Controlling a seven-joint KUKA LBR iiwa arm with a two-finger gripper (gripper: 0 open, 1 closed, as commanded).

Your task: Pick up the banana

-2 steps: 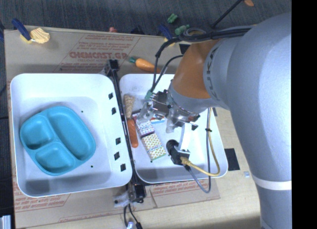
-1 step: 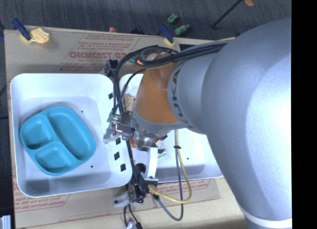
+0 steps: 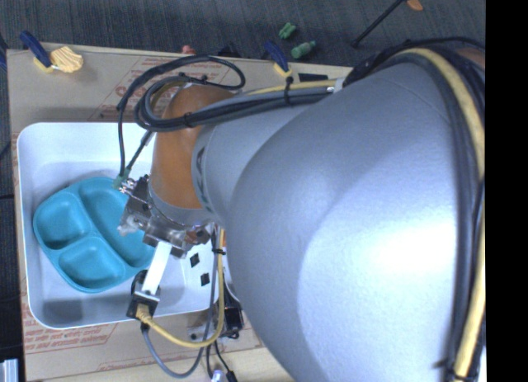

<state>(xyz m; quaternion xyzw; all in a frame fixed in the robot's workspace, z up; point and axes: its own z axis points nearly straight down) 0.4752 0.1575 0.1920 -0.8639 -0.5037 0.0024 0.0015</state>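
Dark grey carpet runs along the top of the scene, behind a tan tabletop (image 3: pixel 99 67) that carries a shallow white bin (image 3: pixel 49 149) on its left side. Inside that bin lies a teal divided dish (image 3: pixel 78 236) with three compartments, sitting toward the bin's lower left part. Beyond the bin's far edge, a small yellow object (image 3: pixel 68 60) rests by the tabletop's back left corner, beside a blue clip (image 3: pixel 35 46). On the carpet past the bin's far right corner lie two small green pieces (image 3: pixel 295 40).

Right of the bin, the grey arm (image 3: pixel 346 232) bulks large, its orange band (image 3: pixel 177 153) reaching over the bin's right portion. Black and yellow cables (image 3: pixel 177 83) loop above the band. Below the band the wrist descends just to the right of the teal dish, with a white block (image 3: pixel 153 277) hanging near the bin's front wall. The end effector (image 3: pixel 140 224) appears to be somewhere at the dish's right rim, hidden by the wrist hardware, so I cannot tell its state. Where the banana lies cannot be made out.
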